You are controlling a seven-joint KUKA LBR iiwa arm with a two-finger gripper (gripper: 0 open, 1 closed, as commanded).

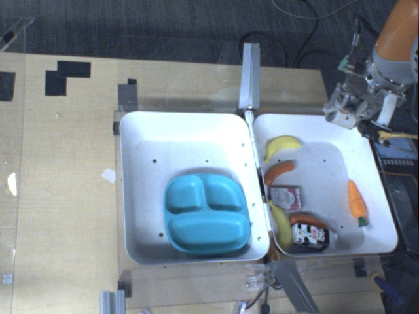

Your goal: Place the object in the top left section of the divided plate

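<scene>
Here, your gripper (353, 113) above the right bin's (386, 205) far corner, finger state unreadable, carrot (356, 201) lengthwise near-to-far, green tip nearest you, divided plate (206, 212) left.

We see two shallow white bins side by side on a pale wooden bench (59, 195). The left bin (141, 175) and the right bin (376, 224) meet at a grey metal rail (250, 77) that runs back from their shared edge. On the bench's far left we note black square markings (65, 76). Beyond the bench lies dark carpet (131, 18), where a thin cable (308, 8) loops. A small white scrap (108, 174) rests on the wood just left of the left bin.
</scene>
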